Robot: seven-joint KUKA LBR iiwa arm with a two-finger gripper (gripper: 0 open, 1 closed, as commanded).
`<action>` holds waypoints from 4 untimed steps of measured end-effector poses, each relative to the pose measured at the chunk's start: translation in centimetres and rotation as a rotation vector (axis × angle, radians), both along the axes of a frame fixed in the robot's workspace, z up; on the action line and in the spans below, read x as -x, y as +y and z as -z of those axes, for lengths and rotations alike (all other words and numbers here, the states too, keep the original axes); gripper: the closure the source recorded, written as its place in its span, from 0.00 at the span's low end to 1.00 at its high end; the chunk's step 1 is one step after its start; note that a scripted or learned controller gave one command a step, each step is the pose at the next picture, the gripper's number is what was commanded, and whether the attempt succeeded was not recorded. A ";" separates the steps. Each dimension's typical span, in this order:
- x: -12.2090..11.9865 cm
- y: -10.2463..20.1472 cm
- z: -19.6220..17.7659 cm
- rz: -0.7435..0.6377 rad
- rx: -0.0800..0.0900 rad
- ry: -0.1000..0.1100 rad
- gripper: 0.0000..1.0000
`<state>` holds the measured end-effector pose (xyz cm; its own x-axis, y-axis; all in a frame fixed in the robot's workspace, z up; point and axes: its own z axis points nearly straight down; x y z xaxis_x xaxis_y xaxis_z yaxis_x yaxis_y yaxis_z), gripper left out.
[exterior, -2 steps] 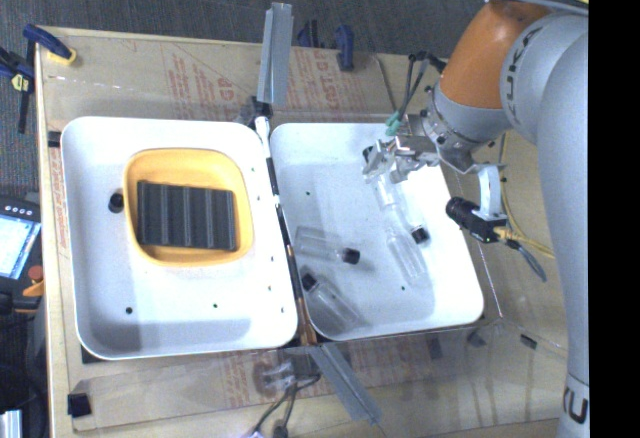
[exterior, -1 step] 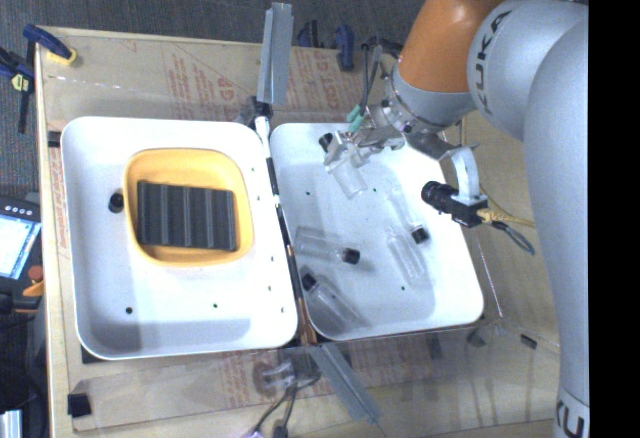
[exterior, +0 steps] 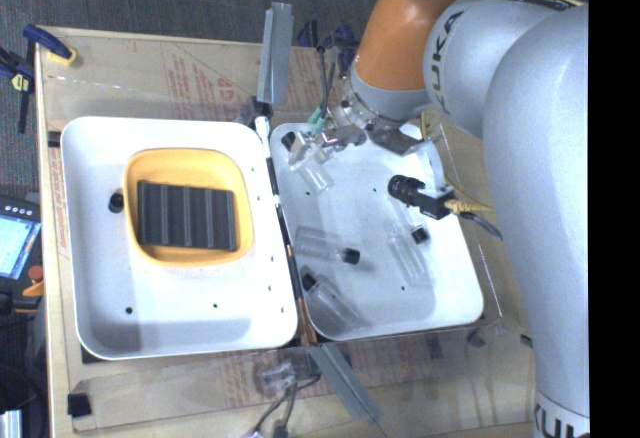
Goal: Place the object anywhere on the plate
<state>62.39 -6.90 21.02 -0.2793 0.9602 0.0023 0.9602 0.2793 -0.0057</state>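
Fingers of the gripper [exterior: 310, 148] sit in a tangle of pale metal and glare over the far left corner of the right bin [exterior: 462, 288] — whether they are spread or closed, and whether anything is between them, cannot be told. A clear plastic piece [exterior: 312, 174] lies just below them on the bin floor. The arm [exterior: 400, 36], with its orange band, comes in from the right and hides the bin's far right side.

The plate [exterior: 186, 164], yellow with rounded corners, rests in the middle of the left bin [exterior: 75, 226], well apart from the gripper. A dark ribbed slab [exterior: 188, 216] lies on it and covers most of its middle, so that just the yellow rim is bare. A small black thing [exterior: 116, 201] sits on the bin floor just beside the plate's left edge.

Between gripper and plate run the two bin rims, side by side, with a grey bar [exterior: 276, 51] standing at the far end of the seam.

Elsewhere in the right bin lie three clear tubes with black caps — one [exterior: 322, 244] near the middle, one [exterior: 408, 254] to its right, and one [exterior: 335, 304] by the near left corner. A blue clamp [exterior: 48, 41] grips the far left corner of the bench [exterior: 180, 76].
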 end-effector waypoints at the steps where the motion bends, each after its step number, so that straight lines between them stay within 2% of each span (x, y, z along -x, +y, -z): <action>1: -1.3 4.7 1.9 -0.274 -0.001 0.000 1.00; 2: -1.2 4.4 1.9 -0.543 -0.004 0.003 1.00; 3: -1.2 4.4 1.9 -0.543 -0.004 0.003 0.00; 4: 1.6 4.1 1.9 -0.443 -0.002 -0.001 0.00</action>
